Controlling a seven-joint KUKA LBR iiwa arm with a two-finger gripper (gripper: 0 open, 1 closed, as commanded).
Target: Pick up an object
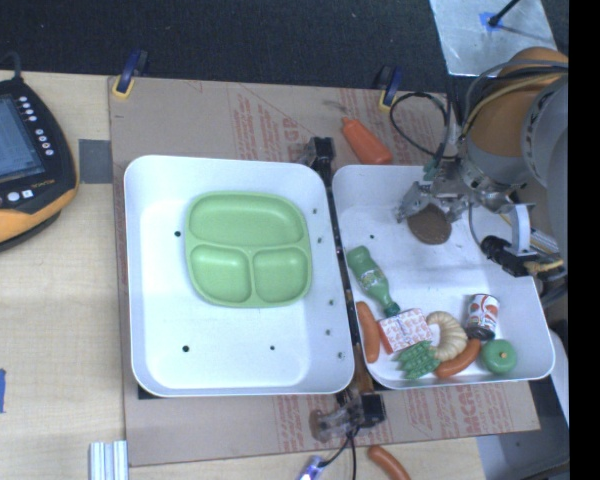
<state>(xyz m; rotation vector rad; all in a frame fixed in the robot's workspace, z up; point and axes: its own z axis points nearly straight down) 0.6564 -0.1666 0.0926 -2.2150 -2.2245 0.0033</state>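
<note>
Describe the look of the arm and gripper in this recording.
The arm is grey with a broad orange band above the wrist. Thin black cables loop off it near the wrist. The gripper is a small grey metal assembly with dark parts, and a black fitting with a white strap sits alongside.

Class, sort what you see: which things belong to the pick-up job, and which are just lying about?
Job: gripper over a brown object; right bin with green bottle, can, green ball.

Lying about: green divided plate, left bin, orange carrot, handheld controller.
</note>
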